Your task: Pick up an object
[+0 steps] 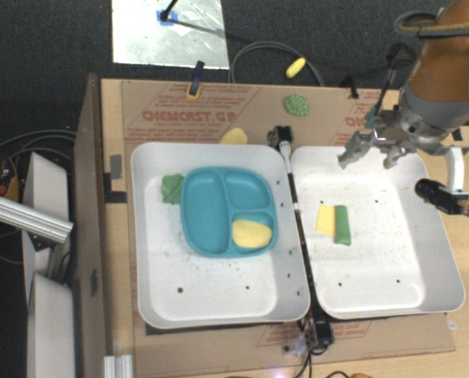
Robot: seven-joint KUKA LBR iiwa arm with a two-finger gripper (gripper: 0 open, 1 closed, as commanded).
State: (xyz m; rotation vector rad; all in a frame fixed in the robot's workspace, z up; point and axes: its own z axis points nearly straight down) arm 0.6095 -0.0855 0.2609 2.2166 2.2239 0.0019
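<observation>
hovering over the right bin's (pixel 423 290) far edge, the jaws (pixel 370 154) hang spread and hold nothing, well apart from the yellow-and-green sponge (pixel 333 223) lying mid-bin.

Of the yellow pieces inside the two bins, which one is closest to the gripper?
The yellow block in the right bin, lying against a green block. The other yellow piece sits in the blue tray in the left bin, farther from the gripper.
</observation>
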